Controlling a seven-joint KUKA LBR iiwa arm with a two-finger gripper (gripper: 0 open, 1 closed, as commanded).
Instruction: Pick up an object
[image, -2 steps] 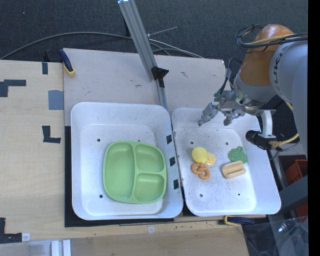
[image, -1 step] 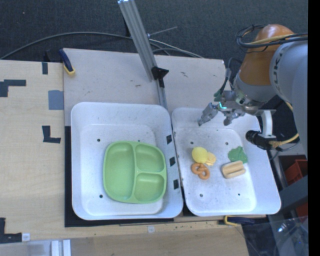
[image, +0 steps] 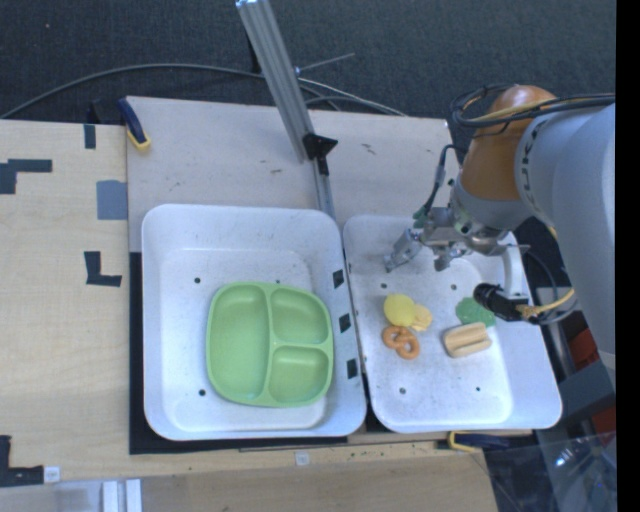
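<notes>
The gripper (image: 418, 255) hangs with its two fingers spread and nothing between them over the far part of the right bin (image: 520, 400), probably because the yellow toy (image: 405, 311), a possible target, lies just nearer, beside the pretzel (image: 403, 342).

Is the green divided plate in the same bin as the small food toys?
No, the green plate lies in the left bin, while the toys sit in the right bin.

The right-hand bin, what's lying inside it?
In the right bin: a yellow toy, an orange pretzel, a tan block and a green piece. The gripper hovers above, covering part of the floor.
</notes>
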